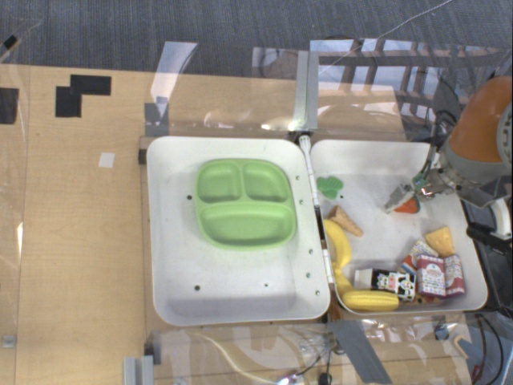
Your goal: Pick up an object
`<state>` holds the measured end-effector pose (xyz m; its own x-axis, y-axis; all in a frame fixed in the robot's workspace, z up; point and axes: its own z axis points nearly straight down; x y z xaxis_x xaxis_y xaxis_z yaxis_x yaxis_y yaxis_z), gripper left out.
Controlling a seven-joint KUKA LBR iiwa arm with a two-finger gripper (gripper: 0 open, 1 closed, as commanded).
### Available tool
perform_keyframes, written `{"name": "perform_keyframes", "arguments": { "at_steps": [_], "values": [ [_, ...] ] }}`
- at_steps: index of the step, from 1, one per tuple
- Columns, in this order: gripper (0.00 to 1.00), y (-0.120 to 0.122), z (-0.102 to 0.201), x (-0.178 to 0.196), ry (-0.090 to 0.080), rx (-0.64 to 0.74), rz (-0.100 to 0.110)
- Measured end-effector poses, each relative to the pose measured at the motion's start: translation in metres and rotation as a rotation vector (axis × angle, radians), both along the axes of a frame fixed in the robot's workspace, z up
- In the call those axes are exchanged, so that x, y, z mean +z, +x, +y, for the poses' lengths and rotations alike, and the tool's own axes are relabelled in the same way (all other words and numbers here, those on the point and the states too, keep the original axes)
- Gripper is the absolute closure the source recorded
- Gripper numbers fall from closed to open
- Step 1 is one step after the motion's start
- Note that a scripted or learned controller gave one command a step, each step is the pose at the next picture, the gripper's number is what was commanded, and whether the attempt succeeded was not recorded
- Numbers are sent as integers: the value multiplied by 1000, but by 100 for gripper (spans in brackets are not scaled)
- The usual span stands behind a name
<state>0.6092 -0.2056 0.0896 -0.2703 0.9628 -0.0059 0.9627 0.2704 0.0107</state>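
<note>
My gripper [410,194] is low in the right bin [369,159], near its far right side, below the orange band of the arm [481,127]. A small red piece [409,207] lies right at the gripper's tip, touching or just under it. Elsewhere in this bin lie a green toy leaf [329,186], an orange cone-shaped wedge [346,221], a banana [341,247] and a second yellow banana [369,300]. A black-and-white carton [391,281], a red carton [434,277] and a yellow-orange wedge [439,241] are there too.
The left bin [172,239] holds a green divided plate [244,203]. A metal divider [314,215] runs between the bins. Clear panels stand behind both bins. Cartons and bananas crowd the right bin's front edge.
</note>
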Motion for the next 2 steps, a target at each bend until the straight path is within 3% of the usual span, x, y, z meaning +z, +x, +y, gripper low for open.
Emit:
{"name": "perform_keyframes", "arguments": {
  "at_steps": [1, 2],
  "values": [
    [100, 3, 1, 13, 0, 0, -8],
    [100, 9, 41, 0, 0, 136, 0]
  ]
}}
